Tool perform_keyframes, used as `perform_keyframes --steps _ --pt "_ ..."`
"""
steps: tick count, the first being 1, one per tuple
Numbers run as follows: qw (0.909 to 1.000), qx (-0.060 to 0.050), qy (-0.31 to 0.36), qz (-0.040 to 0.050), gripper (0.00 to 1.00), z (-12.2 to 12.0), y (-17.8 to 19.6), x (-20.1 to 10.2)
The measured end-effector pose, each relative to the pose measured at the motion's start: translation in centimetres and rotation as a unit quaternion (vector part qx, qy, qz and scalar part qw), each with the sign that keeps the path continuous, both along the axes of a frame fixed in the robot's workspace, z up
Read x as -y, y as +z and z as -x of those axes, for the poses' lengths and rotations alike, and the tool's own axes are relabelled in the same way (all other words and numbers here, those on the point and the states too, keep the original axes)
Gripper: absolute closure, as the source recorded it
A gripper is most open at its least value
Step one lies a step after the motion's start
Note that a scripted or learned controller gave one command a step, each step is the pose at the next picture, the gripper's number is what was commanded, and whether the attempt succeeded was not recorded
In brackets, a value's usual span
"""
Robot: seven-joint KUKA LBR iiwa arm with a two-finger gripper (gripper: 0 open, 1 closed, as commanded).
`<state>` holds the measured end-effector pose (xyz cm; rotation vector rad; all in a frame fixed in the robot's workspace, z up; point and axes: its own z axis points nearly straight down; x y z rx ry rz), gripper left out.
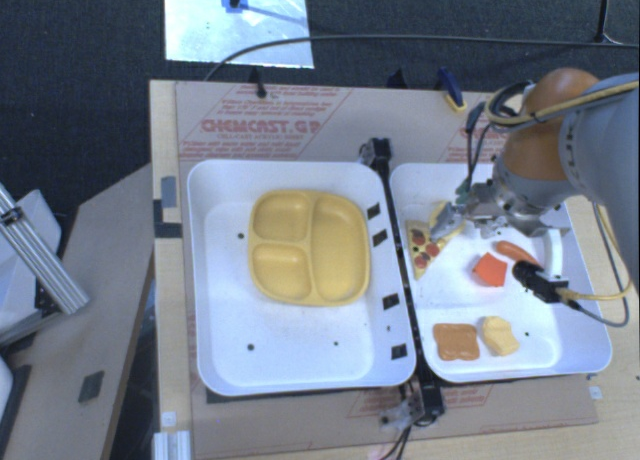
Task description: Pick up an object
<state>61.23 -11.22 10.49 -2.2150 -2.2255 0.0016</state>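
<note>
Over the right bin's far-left part, the pincer is down at the pizza slice, touching it; whether its tips are spread or pinching, I cannot tell. Nothing looks lifted yet, so the pick-up remains to be done.

A yellow divided plate sits flat in the left bin, three compartments facing up. Behind the bins, brown board with red lettering lies under them. Further back, a shiny square sheet lies on dark carpet, with what may be blue tape on it.
</note>
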Motion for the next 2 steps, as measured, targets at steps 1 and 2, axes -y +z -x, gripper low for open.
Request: perform_keyframes --steps 1,2 --pt "1.0000 0.005 -0.002 0.0007 0.00 -0.4 -1.4 0.1" --pt "0.9999 0.010 -0.001 -0.0012 1.00 -0.7 0.0 -0.1"
